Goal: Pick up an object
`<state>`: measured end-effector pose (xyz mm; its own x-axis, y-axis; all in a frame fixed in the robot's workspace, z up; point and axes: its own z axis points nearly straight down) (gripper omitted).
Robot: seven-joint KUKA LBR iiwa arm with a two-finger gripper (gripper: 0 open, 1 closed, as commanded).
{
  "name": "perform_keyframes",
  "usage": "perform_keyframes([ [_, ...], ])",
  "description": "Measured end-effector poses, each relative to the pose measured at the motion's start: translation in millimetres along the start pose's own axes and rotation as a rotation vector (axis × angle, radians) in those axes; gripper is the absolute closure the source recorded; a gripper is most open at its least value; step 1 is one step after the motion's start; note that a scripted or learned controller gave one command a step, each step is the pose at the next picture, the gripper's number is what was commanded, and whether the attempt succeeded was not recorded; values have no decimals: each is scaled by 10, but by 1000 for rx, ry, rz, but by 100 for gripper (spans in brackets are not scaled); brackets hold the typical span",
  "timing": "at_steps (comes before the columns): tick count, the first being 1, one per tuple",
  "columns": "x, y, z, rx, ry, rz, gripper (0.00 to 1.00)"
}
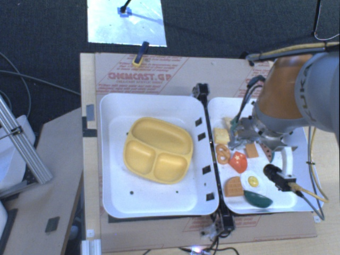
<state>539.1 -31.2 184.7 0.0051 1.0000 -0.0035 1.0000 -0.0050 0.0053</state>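
The right bin (297,209) holds several toy foods. Among them are a pale yellow block (220,136), a pretzel (223,154), a red piece (238,162), an orange cracker (252,151), a fried egg (253,181), a piece of toast (233,186) and a dark green piece (258,199). My gripper (240,136) hangs low over the upper part of this bin. It is just right of the yellow block and above the red piece and cracker. The grey and orange wrist (281,89) covers the bin's far right side.
The left bin (114,195) carries a yellow divided plate (158,149). A black divider (208,142) runs between the bins. A black fitting with a cable (277,177) lies over the right bin's lower right. Metal rails (21,142) stand at the far left.
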Motion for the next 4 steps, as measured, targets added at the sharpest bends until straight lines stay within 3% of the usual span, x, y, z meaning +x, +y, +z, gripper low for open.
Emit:
perform_keyframes([
  [1, 179, -547, 4, 9, 5, -5, 100],
  [2, 328, -444, -310, 2, 4, -10, 100],
  [3, 321, -447, -299, 4, 4, -8, 0],
  [4, -111, 264, 19, 0, 1, -5, 0],
])
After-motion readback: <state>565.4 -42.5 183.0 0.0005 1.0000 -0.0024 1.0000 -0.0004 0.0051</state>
